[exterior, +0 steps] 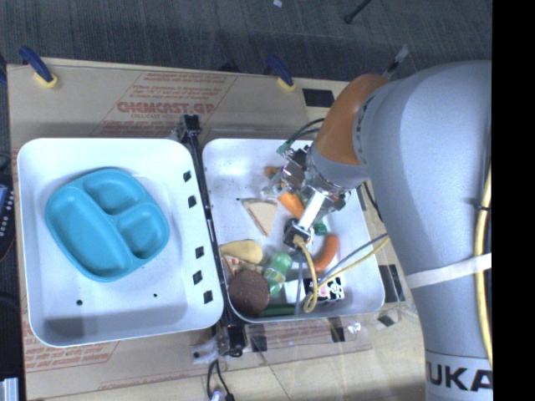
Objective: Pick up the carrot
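Where the bench starts at left, left bin holds a blue plate with three sections, lying flat, a little toward the bin's far-left side. Two blue clips sit on the cardboard behind the bins, one at the far-left corner and one above the right bin.

The right bin touches the left bin along a black divider. Its far-left part is bare and the clutter sits in the middle and near end.

- Yellow lump near the left wall.
- Brown ball just in front of the lump, at the near-left corner.
- Pale wedge mid-bin, point toward the left.
- Small orange bit behind the wedge.
- Green piece between the lump and the ball, slightly right of both.

The carrot lies mid-bin, just right of the wedge and about touching its edge. It is directly in front of the gripper and partly tucked under the wrist gear. The gripper is low over the bin's far-middle. I cannot tell whether it is spread or closed, and I cannot tell whether the carrot is gripped. The carrot looks to be resting on the bin floor.

A red-orange sausage lies tilted to the right of the carrot. A spotted block sits in front of it by the near wall. The grey arm, with its orange band toward the gripper end, covers the right side.
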`<state>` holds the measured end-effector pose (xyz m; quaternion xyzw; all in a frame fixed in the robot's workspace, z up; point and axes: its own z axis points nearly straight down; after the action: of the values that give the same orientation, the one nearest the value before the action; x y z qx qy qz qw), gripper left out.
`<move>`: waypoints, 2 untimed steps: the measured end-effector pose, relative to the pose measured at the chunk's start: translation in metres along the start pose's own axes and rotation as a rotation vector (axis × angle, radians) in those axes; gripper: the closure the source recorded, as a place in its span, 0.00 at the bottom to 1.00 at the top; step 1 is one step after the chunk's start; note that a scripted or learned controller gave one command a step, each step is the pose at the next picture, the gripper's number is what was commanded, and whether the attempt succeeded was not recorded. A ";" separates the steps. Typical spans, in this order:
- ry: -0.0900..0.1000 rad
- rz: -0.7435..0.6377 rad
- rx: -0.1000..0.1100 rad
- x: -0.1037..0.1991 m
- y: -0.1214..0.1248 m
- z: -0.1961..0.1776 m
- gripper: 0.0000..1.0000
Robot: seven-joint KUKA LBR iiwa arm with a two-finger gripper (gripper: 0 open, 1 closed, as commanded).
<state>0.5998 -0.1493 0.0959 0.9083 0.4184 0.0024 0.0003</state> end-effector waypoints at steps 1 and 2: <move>-0.002 -0.009 0.004 0.001 0.000 -0.010 1.00; -0.003 -0.017 0.011 0.001 -0.001 -0.020 1.00</move>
<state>0.6003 -0.1479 0.1160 0.9047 0.4260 -0.0015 -0.0040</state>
